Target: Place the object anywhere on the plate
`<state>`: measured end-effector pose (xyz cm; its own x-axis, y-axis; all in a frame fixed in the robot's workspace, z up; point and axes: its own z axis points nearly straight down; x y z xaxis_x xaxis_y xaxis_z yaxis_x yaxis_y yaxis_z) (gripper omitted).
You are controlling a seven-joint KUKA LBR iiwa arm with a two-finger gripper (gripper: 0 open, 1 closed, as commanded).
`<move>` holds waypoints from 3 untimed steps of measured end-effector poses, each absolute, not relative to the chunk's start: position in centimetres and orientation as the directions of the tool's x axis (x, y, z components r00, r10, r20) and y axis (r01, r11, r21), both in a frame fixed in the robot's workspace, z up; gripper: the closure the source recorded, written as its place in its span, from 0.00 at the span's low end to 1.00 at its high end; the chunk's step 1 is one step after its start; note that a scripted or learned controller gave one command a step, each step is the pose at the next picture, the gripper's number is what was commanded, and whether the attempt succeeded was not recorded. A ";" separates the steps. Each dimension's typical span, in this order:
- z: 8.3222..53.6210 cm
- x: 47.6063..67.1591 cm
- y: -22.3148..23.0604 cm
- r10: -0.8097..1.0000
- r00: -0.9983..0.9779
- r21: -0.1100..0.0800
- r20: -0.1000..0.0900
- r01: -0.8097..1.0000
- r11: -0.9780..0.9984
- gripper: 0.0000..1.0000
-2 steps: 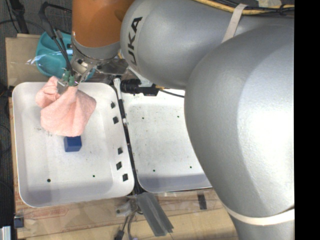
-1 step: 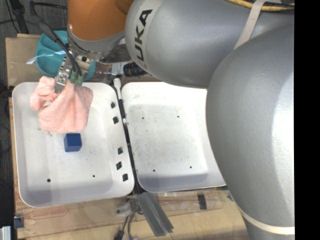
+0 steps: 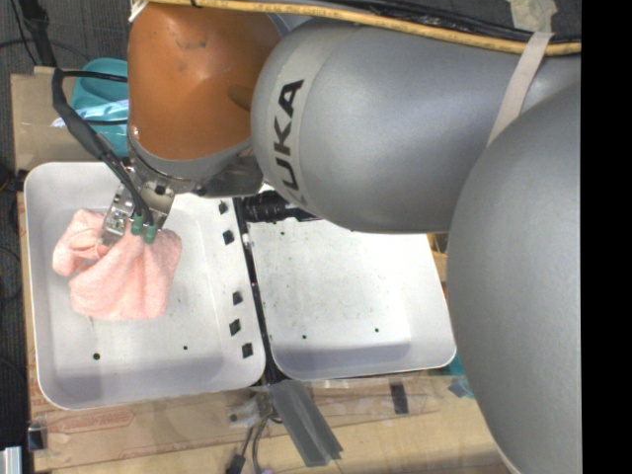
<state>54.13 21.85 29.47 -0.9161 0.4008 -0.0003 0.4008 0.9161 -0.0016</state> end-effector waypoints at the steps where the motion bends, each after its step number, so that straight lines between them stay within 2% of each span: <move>1: 32.6 54.6 16.4 0.226 -0.974 0.001 -0.004 0.226 0.974 1.00; 2: 16.5 48.7 21.9 0.359 -0.933 -0.003 0.003 0.359 0.933 1.00; 3: 21.9 49.7 15.1 0.308 -0.951 0.000 -0.002 0.308 0.951 1.00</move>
